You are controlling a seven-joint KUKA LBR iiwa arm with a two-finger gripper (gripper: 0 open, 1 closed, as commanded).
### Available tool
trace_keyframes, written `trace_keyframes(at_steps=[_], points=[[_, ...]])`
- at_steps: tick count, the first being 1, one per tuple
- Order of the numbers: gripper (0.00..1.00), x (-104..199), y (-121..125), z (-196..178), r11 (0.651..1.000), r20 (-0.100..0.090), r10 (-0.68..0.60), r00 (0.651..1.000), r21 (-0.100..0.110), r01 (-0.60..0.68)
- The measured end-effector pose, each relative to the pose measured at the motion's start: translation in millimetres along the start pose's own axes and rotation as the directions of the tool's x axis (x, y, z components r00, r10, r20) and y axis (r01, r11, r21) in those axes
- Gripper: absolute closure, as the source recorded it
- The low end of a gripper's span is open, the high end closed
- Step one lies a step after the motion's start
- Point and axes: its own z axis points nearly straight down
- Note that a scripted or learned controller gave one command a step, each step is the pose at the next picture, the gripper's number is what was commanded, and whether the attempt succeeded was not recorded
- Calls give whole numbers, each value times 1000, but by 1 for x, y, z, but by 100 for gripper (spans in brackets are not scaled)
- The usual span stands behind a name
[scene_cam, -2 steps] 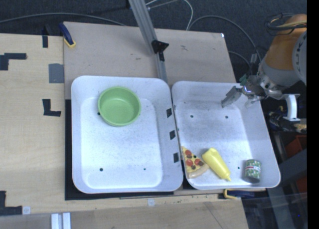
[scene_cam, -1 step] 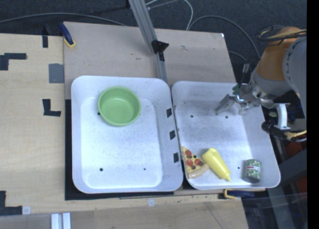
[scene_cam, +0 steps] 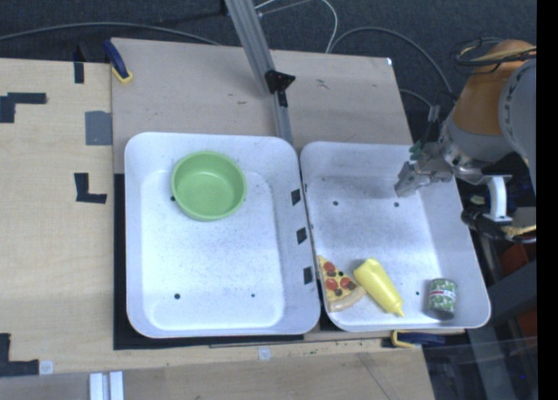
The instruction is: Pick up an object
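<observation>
Yellow mustard-style squeeze bottle (scene_cam: 379, 285), plastic and tapering to a nozzle, lies on its side near the front edge of the right-hand white bin (scene_cam: 384, 215), between a toy pizza slice (scene_cam: 336, 283) at the front-left corner and a small green can (scene_cam: 441, 297) at the front-right corner. We judge the bottle light, smooth and somewhat slippery, stiff enough to bear a pinch; the best hold is across its broad middle, not the tapered tip, which would likely squirt free. The gripper (scene_cam: 410, 179) hangs over the bin's back-right region, near the right wall, well apart from the bottle; whether its fingers are spread or pressed together we cannot tell. We see nothing held. A green plastic bowl (scene_cam: 207, 185) sits toward the back-left of the left bin (scene_cam: 218, 302).
</observation>
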Motion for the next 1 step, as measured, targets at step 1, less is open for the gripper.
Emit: trace_keyframes(at_steps=[1], points=[[100,-5,3,-62,1000,1,3,1000,-7,-3]])
